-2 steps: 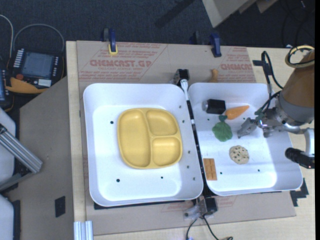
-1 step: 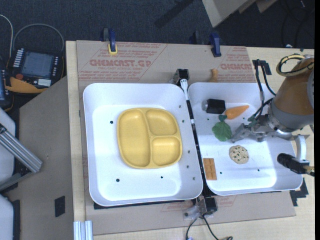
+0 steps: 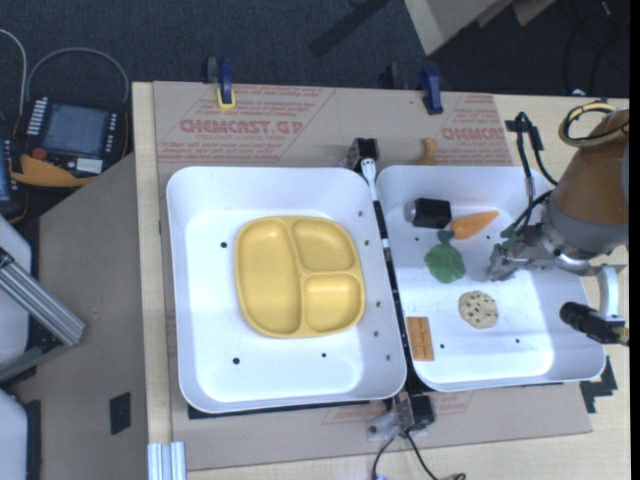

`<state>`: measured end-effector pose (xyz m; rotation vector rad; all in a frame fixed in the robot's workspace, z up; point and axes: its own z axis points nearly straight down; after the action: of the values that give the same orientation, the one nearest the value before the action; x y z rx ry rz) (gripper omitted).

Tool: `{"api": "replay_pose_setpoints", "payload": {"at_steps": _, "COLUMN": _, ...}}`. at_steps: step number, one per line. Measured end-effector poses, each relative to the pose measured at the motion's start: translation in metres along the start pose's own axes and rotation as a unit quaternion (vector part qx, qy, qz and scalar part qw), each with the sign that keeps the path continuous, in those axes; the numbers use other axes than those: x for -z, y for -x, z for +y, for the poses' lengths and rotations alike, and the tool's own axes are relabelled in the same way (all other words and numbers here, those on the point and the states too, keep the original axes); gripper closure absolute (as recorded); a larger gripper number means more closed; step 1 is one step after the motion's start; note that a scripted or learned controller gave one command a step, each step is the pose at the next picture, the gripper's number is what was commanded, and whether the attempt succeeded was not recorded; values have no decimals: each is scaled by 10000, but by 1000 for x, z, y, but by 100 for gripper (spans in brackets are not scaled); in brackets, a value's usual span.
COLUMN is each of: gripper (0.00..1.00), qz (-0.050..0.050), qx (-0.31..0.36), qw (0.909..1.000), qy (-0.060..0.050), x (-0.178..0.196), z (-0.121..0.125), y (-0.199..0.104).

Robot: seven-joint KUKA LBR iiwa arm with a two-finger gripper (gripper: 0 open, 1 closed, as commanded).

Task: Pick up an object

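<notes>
Hand [image 3: 503, 264] low inside the right bin [image 3: 530, 360], near its right-hand middle, hanging off the grey arm [image 3: 590, 203] that comes in from the right. Can't tell how far open it is; too small and dark at the tip, nothing seen gripped.

Task thing not fixed, any object counts. Nearest candidates: cookie [image 3: 479, 309], flat, round, just below and slightly left of the hand, apart from it. Green broccoli-like piece [image 3: 445, 262] to the hand's left, roughly level with it, near but not touching. Carrot [image 3: 473, 224] up and left of the hand, long axis running left-right with a slight tilt, right end higher. Small black block [image 3: 431, 211] just left of the carrot, at its thick end. Orange flat tag [image 3: 420, 338] by the bin's left wall, furthest from the hand.

Key relation: everything grabbable lies left of the hand; cookie and green piece are about equally near. My guess is a short move left or down-left, then a descent. The cookie lies flat, likely hard to pinch.

Left bin [image 3: 200, 268] holds a yellow divided plate [image 3: 299, 274], well apart. Both bins sit on the cardboard-covered worktop [image 3: 160, 168].
</notes>
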<state>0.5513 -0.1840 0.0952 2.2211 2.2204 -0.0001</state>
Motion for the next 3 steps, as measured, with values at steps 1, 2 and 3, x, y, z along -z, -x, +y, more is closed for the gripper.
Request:
{"api": "replay_pose_setpoints", "payload": {"at_steps": 1, "gripper": 100, "qz": -8, "qx": 10, "qw": 10000, "qy": 28, "x": 56, "z": 11, "y": -3}}
{"api": "replay_pose_setpoints", "payload": {"at_steps": 2, "gripper": 100, "qz": -11, "qx": 10, "qw": 10000, "qy": 28, "x": 107, "z": 23, "y": -3}}
{"api": "replay_pose_setpoints", "payload": {"at_steps": 3, "gripper": 100, "qz": -10, "qx": 11, "qw": 10000, "qy": 36, "x": 157, "z": 21, "y": -11}}
